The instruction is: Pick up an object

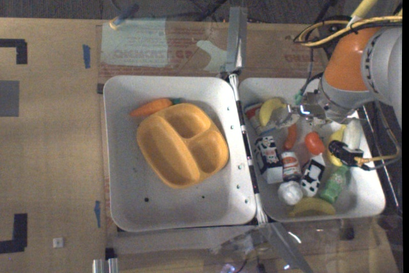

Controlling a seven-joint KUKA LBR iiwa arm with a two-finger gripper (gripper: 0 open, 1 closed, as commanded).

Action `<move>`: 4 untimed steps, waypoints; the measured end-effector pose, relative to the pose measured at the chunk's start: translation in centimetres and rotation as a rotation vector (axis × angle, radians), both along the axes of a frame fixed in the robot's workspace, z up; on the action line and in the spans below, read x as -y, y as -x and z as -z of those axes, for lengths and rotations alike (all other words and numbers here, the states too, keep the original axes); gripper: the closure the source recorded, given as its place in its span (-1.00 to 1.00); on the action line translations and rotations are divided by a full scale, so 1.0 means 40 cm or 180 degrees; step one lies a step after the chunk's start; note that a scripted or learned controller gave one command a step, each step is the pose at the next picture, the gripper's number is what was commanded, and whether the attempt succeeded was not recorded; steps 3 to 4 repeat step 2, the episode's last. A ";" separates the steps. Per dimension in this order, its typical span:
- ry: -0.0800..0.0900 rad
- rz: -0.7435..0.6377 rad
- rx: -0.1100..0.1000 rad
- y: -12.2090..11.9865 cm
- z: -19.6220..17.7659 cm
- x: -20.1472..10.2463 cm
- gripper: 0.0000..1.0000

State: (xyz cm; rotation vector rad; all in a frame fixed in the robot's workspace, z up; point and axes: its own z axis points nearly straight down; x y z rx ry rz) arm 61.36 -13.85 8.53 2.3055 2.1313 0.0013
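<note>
Camera view, from above the counter (51,137). Landmark for all positions: the divider (246,144) where the two white bins meet.

Left of the divider, the left bin (121,201) carries a yellow sectioned plate (182,144) near its middle, with an orange carrot (150,107) touching the plate's far-left rim.

Right of the divider, the right bin (370,198) is crowded. Just beside the divider: a black-and-white carton (268,155), and further along a small bottle with a red label (291,166). Toward the near edge: a white round piece (289,193), a yellow banana (313,206), a second cow-patterned carton (312,177) and a green bottle (335,183). Toward the far edge, near the divider: a yellow banana-like piece (271,110), with a slim red-orange piece (291,136) and a red-orange rounded piece (314,142) between it and the cartons.

The end effector (300,110) sits low over the far part of the right bin, just beside the yellow piece. Finger state: cannot tell, the wrist hides it. No object seen between the fingers.

Judgement: no pick made yet; the likely target is the yellow piece or the slim red-orange one next to it. These look like toy food in hollow plastic, so probably light, stiff and smooth, hence slippery. Best hold across the narrow middle of the curved body, not the tapering ends. Risk: neighbours are packed close, so fingers may nudge the carton or the bin wall.
</note>
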 end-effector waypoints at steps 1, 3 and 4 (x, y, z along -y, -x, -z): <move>0.0004 0.0016 0.0007 -0.001 -0.024 0.003 1.00; -0.0001 -0.0104 -0.0011 0.052 -0.286 -0.069 1.00; -0.0001 -0.0104 -0.0011 0.052 -0.286 -0.069 1.00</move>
